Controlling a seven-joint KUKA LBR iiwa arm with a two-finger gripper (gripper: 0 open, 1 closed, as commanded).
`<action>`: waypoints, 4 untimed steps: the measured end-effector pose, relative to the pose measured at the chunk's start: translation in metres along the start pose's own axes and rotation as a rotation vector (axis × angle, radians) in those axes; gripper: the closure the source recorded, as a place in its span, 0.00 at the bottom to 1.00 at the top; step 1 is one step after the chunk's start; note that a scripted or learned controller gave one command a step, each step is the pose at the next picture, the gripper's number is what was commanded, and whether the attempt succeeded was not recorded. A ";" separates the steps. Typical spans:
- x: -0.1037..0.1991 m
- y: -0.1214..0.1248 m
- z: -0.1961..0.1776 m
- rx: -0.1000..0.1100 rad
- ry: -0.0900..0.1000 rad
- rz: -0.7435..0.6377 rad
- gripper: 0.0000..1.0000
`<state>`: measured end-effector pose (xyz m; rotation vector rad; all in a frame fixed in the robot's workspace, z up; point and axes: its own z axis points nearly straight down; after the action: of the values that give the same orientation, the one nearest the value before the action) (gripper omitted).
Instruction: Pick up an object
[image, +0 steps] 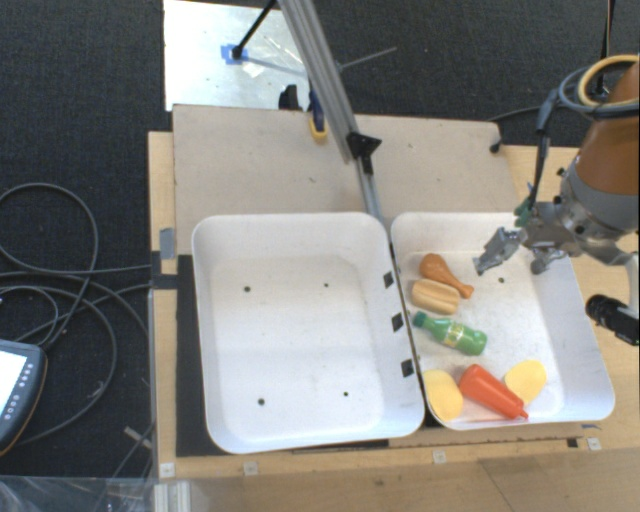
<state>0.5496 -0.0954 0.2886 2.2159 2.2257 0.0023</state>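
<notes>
Worktop: I see a pale wooden worktop (300, 160) carrying two shallow white bins side by side, with dark carpet and loose black cables around it.
Left bin: the wide shallow white plastic bin (215, 330) on my left shows only its bare floor with a few small dark dots.
Right bin: the shallow white plastic bin (580, 330) on my right holds all the toy food, gathered toward its left and near side.
Arm: the grey arm with the orange band (605, 160) comes in from the right, above the right bin's far right corner.
Hand: the two-finger grey hand (515, 252) hangs over the right bin's far part, fingers spread apart and nothing between them.
Red carrot: a red-orange plastic carrot (490, 391) lies slanted near the front rim, between two yellow pieces.
Green bottle: a green plastic bottle with a yellow band (452, 334) lies on its side mid-bin.
Hot dog: a tan plastic hot dog bun (434, 295) lies just beyond the bottle.
Drumstick: a brown plastic chicken drumstick (443, 273) touches the bun's far side, nearest the hand.
Yellow pieces: a yellow rounded plastic piece (443, 394) sits left of the carrot; a yellow lemon-like plastic piece (526, 379) sits right.
</notes>
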 end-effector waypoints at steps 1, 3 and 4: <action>0.000 0.000 0.000 -0.001 0.000 0.002 0.00; -0.011 -0.004 0.095 0.006 0.000 0.005 0.00; -0.012 -0.009 0.157 0.007 0.001 0.004 0.00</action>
<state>0.5410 -0.1070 0.1312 2.2243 2.2253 -0.0045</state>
